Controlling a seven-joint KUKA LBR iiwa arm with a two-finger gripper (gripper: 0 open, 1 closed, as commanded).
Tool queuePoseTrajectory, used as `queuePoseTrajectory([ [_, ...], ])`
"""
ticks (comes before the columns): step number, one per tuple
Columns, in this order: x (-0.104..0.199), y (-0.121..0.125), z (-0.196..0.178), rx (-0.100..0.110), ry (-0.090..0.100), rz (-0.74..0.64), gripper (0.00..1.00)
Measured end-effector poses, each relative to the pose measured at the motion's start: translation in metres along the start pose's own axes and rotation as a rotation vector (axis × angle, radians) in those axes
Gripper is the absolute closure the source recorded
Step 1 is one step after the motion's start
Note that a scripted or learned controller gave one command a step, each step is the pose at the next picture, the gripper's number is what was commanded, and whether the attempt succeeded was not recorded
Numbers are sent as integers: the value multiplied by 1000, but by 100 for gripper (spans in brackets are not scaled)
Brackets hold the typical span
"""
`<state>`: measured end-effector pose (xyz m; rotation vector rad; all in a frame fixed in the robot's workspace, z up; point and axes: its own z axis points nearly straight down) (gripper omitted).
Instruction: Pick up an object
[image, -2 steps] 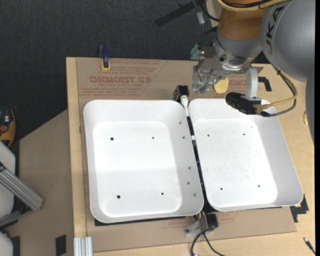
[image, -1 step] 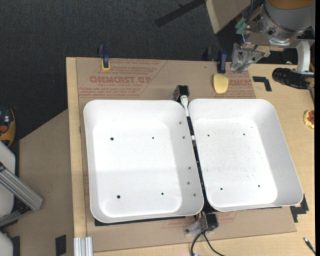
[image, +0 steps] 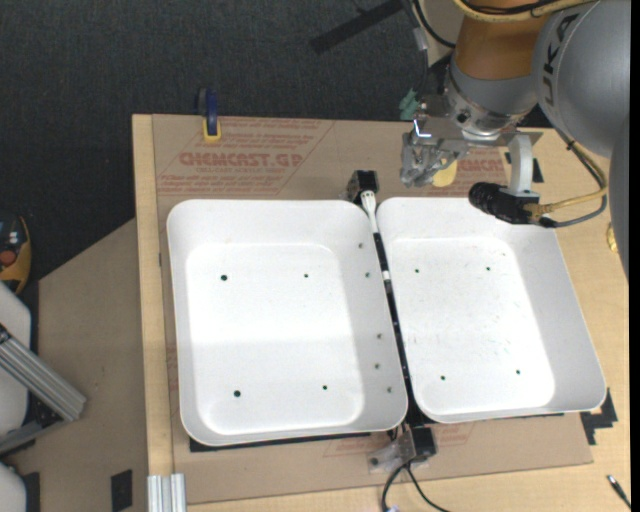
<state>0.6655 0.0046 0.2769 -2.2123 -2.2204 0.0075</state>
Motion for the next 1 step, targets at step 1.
queuePoseTrajectory([
  [1,11,-18,-23,-7,-1,2,100],
])
